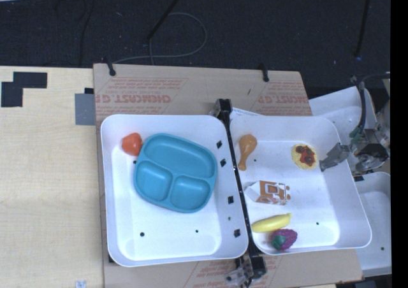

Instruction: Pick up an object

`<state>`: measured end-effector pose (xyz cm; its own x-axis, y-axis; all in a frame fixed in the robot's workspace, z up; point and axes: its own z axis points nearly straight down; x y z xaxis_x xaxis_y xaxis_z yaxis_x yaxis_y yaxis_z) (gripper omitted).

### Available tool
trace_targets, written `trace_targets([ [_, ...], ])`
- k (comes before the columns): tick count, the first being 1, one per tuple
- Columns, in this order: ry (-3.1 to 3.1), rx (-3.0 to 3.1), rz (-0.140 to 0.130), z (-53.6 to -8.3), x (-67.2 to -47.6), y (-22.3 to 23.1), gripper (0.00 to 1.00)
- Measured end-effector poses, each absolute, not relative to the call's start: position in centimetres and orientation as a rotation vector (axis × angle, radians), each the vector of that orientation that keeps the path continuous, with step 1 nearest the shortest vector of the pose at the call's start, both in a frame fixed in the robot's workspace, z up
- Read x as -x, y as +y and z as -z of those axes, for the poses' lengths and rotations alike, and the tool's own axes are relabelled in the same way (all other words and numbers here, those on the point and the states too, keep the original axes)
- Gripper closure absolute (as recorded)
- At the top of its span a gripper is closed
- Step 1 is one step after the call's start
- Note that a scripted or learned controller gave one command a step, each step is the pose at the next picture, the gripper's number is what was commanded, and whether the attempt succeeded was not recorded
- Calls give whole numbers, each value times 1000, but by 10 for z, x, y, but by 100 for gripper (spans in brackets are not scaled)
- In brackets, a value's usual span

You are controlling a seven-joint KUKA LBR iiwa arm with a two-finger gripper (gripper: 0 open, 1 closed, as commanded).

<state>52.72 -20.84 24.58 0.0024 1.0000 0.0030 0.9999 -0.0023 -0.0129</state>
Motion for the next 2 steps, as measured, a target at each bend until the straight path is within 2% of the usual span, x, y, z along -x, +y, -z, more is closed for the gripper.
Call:
trace_targets([
  [1,-2221,2221,-1,-252,-530,-209,0],
  [2,-2217,2217,-4,-209,-531,-207,0],
])
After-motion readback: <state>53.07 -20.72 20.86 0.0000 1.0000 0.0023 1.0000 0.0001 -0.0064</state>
